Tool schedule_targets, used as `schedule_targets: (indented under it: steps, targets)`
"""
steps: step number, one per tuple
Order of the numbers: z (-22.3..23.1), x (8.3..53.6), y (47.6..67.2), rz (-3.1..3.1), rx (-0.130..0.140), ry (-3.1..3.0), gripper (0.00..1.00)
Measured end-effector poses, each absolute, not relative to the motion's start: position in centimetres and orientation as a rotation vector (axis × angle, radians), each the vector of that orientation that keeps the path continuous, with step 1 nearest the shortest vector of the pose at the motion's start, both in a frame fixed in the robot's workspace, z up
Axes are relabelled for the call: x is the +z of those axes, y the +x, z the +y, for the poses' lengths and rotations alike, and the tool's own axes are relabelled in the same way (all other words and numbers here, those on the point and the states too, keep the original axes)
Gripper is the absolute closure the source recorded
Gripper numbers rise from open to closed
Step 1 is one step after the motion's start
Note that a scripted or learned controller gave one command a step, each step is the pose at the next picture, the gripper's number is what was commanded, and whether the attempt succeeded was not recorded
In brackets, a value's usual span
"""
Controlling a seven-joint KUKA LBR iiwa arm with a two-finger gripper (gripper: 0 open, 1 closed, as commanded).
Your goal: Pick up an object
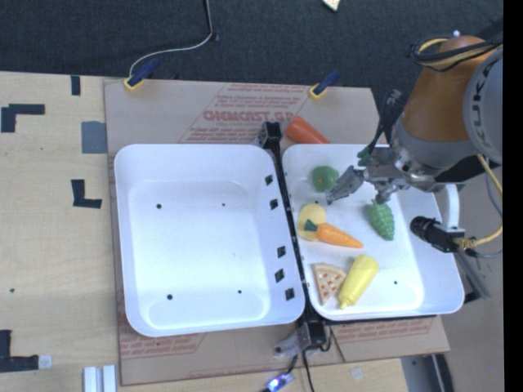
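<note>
The right bin (433, 300) holds several toy foods. A round green piece (324, 176) lies near its far left. A yellow ball (310, 216) touches an orange carrot (337, 235) in the middle. A green cone-shaped vegetable (382, 220) lies right of them. A pizza slice (328, 282) and a yellow corn cob (358, 279) sit at the near edge. My gripper (364, 186) hangs above the bin between the round green piece and the green cone, fingers spread with nothing between them.
The left bin (196, 235) stands beside the right one, with a black divider clip strip (282, 227) between them. An orange object (306, 131) lies on the cardboard behind the right bin. A cable (204, 23) runs across the dark floor behind.
</note>
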State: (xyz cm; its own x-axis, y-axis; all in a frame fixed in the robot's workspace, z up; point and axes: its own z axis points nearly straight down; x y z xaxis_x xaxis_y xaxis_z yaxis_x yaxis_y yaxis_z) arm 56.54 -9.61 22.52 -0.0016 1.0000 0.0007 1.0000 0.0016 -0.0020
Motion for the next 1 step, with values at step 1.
schedule_targets:
  steps: [1]
  targets:
    - [-6.18,22.33,64.84,-2.231,-0.005,-2.217,0.0]
